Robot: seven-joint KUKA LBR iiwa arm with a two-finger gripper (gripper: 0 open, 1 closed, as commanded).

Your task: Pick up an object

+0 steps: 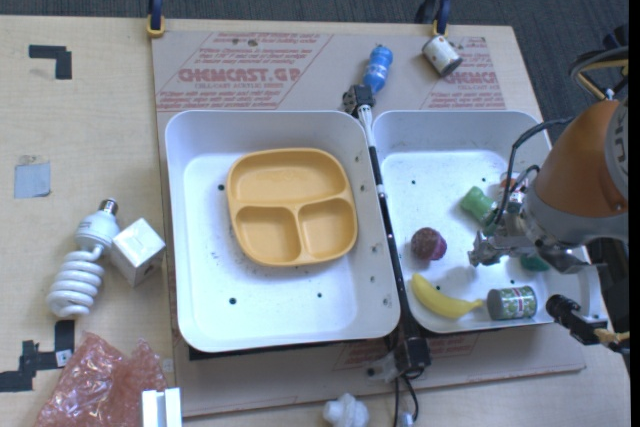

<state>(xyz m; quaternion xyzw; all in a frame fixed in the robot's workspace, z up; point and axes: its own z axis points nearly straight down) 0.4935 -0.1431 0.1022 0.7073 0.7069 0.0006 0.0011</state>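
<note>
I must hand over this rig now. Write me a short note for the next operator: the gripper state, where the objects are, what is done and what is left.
Gripper: low over the right bin, near its middle; nothing is seen between its fingers, and whether they are open or shut is unclear.
Objects in the right bin: green block toward the far side, dark red ball to the left of the gripper, banana and small can at the near edge.
Left bin: yellow divided tray.
Done: the arm has reached into the bin.
Left: grasp one object and lift it.
</note>
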